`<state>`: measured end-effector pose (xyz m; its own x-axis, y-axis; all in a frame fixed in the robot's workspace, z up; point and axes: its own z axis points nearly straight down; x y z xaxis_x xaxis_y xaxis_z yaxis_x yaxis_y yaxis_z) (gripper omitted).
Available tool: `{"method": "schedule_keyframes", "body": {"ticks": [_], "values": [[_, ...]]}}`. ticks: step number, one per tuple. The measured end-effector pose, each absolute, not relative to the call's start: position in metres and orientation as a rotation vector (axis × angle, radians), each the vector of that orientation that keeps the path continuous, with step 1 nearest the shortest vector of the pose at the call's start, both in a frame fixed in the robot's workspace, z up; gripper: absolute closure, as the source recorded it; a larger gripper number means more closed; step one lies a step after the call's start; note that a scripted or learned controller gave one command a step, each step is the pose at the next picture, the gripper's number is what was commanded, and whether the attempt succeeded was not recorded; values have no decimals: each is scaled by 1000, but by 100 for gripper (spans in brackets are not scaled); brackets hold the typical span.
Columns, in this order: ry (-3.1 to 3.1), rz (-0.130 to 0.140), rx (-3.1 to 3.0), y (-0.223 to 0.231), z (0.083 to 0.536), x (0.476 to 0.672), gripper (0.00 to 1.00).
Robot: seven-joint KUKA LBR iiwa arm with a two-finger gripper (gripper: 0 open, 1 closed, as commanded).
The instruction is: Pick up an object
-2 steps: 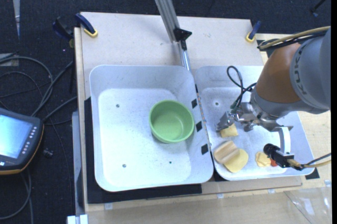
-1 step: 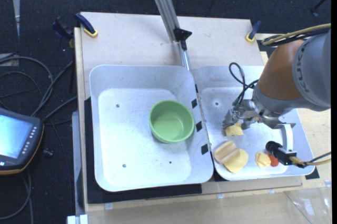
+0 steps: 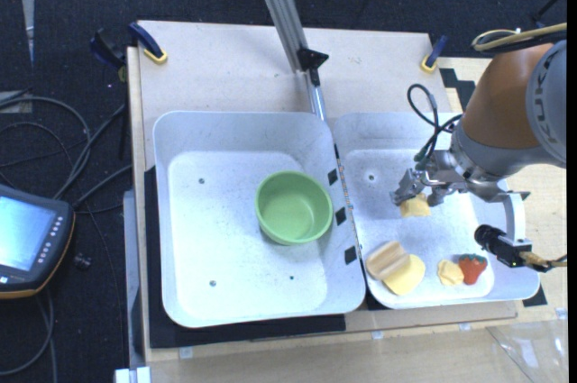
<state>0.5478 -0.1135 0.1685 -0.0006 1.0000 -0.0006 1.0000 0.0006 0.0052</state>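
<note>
My tool [image 3: 416,192] is clamped around a small yellow block [image 3: 416,207] over the right bin [image 3: 379,158]; the green bowl [image 3: 293,207] sits well off to its left.

grey arm [image 3: 505,147] with orange band, black cable, metal claw [image 3: 416,190].

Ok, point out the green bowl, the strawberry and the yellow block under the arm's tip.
green bowl [image 3: 293,208], camera view, inner floor of the bowl.
strawberry [image 3: 472,268], camera view, middle of its red body.
yellow block [image 3: 416,208], camera view, its visible top face.
</note>
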Motion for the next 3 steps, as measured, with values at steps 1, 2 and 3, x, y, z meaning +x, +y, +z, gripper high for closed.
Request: {"method": "schedule_keyframes", "body": {"ticks": [1, 2, 3], "values": [[2220, 4, 2219, -112, 210, 551, 100], [2220, 5, 2218, -105, 261, 545, 100], [2221, 1, 2220, -105, 280, 545, 100]]}}
